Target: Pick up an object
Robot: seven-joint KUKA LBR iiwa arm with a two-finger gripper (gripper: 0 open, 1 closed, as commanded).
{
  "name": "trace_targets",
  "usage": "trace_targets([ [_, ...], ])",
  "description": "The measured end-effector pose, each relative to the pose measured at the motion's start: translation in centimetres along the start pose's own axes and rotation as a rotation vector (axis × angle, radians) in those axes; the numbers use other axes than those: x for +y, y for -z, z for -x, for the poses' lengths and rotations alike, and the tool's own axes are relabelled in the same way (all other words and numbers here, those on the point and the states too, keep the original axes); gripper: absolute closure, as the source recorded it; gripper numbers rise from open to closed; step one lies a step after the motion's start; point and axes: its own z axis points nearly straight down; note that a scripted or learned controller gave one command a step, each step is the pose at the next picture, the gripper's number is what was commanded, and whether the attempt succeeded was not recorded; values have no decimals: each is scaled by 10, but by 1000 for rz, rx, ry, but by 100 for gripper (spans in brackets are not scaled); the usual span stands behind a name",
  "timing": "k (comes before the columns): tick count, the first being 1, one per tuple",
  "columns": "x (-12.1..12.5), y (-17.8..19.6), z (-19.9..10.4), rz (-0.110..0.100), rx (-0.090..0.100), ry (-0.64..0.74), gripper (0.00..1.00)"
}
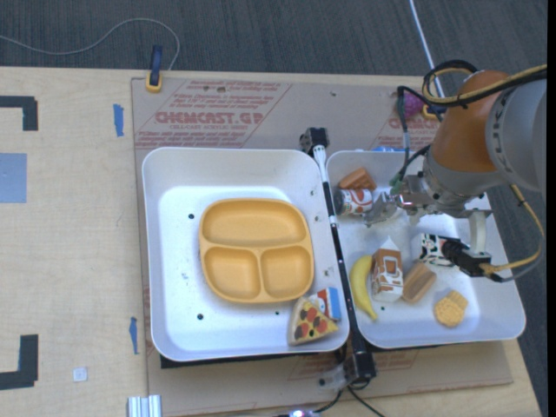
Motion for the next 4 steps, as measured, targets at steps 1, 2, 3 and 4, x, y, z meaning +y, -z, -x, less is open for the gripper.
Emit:
trace_targets([
  [1,-26,-9,-11,14,-5,-1,0],
  [2,-45,-9,-13,15,-4,1,0],
  [3,-49,-9,-15,17,-6,0,0],
  [4,-61,-9,-16,17,-5,1,0],
])
